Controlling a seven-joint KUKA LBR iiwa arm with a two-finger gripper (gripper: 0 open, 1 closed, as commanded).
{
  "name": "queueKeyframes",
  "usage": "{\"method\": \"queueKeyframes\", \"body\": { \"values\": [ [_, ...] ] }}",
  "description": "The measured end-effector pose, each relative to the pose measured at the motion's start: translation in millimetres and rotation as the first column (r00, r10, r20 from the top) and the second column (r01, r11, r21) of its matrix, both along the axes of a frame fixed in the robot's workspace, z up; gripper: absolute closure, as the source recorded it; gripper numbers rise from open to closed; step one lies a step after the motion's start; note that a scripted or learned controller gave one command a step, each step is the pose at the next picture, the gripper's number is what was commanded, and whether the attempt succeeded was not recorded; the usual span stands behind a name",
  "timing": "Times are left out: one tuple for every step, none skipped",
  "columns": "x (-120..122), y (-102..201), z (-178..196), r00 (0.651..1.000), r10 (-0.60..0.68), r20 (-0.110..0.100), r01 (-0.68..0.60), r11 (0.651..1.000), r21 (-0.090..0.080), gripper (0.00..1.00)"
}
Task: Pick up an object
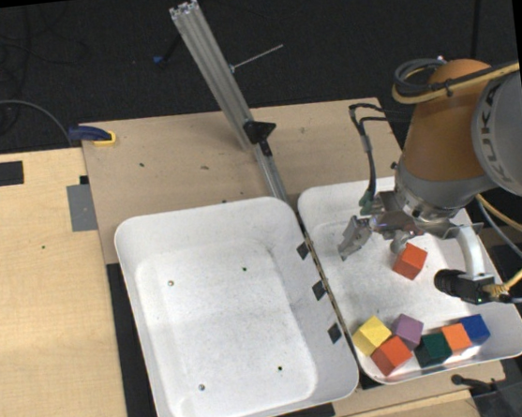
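My gripper (pixel 379 247) hangs over the middle of the right bin (pixel 329 206) with its fingers spread open. One grey finger (pixel 351 238) points down to the left. An orange-red cube (pixel 410 261) sits tilted just under the right side of the gripper, close to the other finger, and I do not see it clamped between the two. Along the bin's front edge lie several cubes: yellow (pixel 373 333), purple (pixel 408 328), red (pixel 390 355), green (pixel 433 349), orange (pixel 457 336) and blue (pixel 475 328).
The left bin (pixel 151 235) stands beside the right one, with black clips (pixel 316 289) along the shared wall. A slanted aluminium rail (pixel 219 76) rises behind the bins. Cables and a black fitting (pixel 459 284) hang at the arm's right.
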State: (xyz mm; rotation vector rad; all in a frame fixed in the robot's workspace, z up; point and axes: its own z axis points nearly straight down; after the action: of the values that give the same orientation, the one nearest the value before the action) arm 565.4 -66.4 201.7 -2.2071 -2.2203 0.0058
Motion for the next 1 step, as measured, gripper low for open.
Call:
{"method": "queueKeyframes", "body": {
  "values": [
    [1.3, -6.6, 12.9, 1.000, -0.012, 0.005, 0.012, 1.000, -0.004, 1.00]
  ]
}}
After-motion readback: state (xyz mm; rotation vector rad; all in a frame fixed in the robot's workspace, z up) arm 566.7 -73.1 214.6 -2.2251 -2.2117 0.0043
